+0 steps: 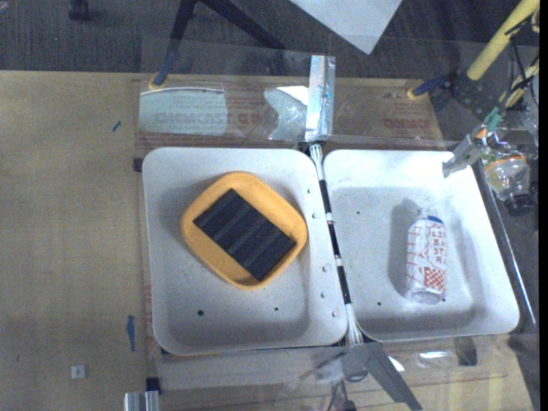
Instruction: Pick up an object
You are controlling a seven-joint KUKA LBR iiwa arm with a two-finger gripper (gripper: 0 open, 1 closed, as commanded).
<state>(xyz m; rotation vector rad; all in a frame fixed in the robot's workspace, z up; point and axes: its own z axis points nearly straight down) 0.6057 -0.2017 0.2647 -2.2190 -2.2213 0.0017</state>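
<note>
Bottle (pixel 425 259): clear plastic with a red-and-white patterned label. It lies on its side in the right bin (pixel 368 221), its long axis running roughly from the far side to the near side of the bin. It sits right of the bin's middle, apart from every wall, with nothing touching it.

Second candidate: a yellow object (pixel 244 229), a rounded square with a dark ribbed panel set into its top face. It rests flat in the left bin (pixel 163 264), turned so its corners point toward the bin's walls, somewhat toward the far side. It is apart from the walls.

The two bins stand side by side on the bench (pixel 60 229), their inner rims touching along the centre line.

Beyond the far rims lie clear plastic sheets (pixel 184 110) and a shiny upright metal piece (pixel 319 97) in line with the seam between the bins.

At the far right corner of the right bin, a grey pointed piece (pixel 462 155) angles down toward the rim amid cables and clutter. I cannot tell what it belongs to.

I cannot tell my arm's pose from this view, nor whether my gripper is spread or pressed together. Nothing is seen pinched or lifted; both objects rest on their bin floors.
</note>
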